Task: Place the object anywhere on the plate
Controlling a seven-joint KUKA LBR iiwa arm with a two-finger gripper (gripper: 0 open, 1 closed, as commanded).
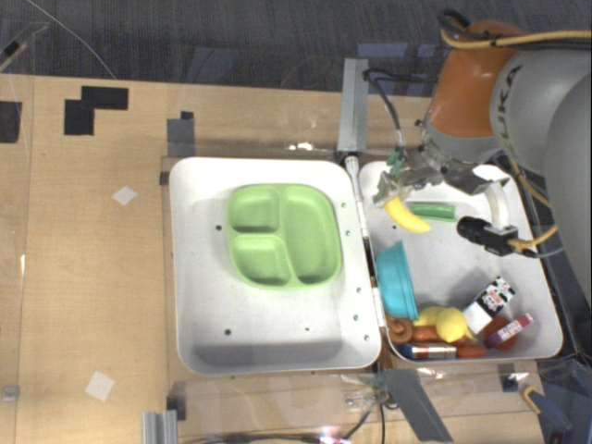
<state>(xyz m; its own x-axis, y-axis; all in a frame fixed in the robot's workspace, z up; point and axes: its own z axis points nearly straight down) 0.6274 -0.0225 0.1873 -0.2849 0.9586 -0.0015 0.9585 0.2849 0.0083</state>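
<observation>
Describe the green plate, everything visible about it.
The plate is pale lime green, a rounded rectangle that looks like smooth plastic, with a raised rim. Low ridges split it into three compartments: two small ones stacked on the view's left and one large one on the right. Nothing lies in any of them. It sits flat, slightly turned, near the middle of the left bin, touching only the bin's floor. The gripper and the banana are over in the right bin, apart from it.
</observation>
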